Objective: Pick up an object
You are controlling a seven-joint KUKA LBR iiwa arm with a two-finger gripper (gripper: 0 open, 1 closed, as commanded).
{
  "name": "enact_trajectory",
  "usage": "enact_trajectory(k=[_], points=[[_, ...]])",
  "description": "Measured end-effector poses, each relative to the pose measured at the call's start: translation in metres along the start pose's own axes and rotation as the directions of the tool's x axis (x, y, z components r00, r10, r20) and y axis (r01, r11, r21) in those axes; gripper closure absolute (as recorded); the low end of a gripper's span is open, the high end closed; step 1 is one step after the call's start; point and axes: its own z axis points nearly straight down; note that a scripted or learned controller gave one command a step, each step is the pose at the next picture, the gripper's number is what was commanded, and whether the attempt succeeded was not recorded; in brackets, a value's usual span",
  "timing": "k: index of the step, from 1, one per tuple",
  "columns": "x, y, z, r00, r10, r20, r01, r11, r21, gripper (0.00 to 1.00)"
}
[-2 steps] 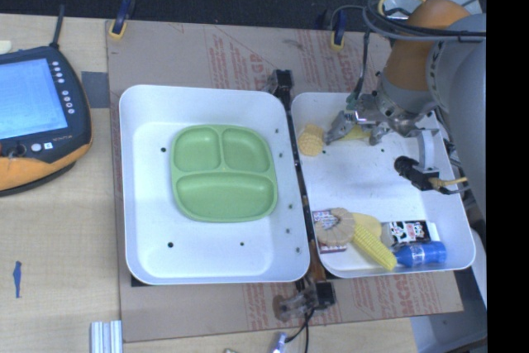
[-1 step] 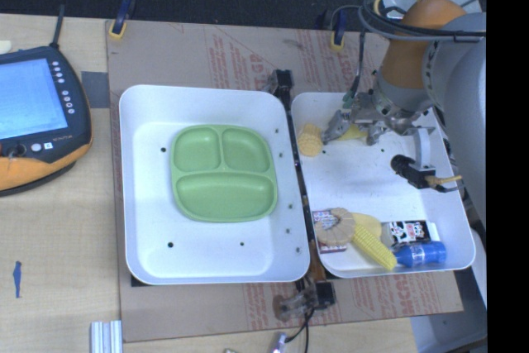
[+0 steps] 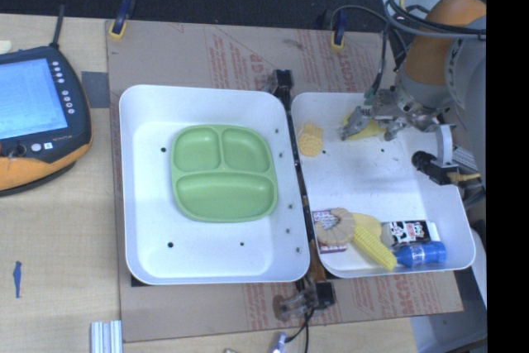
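Overhead, the grey arm (image 3: 450,54) with its orange band reaches in from the right and hangs over the far part of the right bin (image 3: 388,182); its gripper (image 3: 362,126) sits low near that bin's back wall, directly over a small yellow object (image 3: 369,131) that peeks out beneath the metal fingers; whether the jaws are apart or closed on it cannot be told from this angle. Elsewhere in the right bin, a pale round cookie-like piece (image 3: 310,140) lies against the left wall; along the near wall rest a flat biscuit-like item (image 3: 333,231), a yellow corn cob (image 3: 372,245), a blue bottle (image 3: 421,254) and a small black-and-white carton (image 3: 411,231), clustered closely. Meanwhile the left bin (image 3: 149,202) bears a green divided plate (image 3: 222,173) at its centre; a tablet controller (image 3: 37,116) lies on the bench well left of both bins.
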Motion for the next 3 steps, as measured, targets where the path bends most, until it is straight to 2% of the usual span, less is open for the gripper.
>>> enact_trajectory(k=[1,2,3], points=[[-0.037,-0.001,0.005,1.000,-0.003,-0.011,0.003,1.000,0.012,0.00],[-0.048,0.001,-0.025,1.000,-0.002,0.000,0.002,1.000,-0.005,0.00],[-0.038,-0.068,-0.070,1.000,-0.001,0.001,0.001,1.000,-0.004,0.00]])
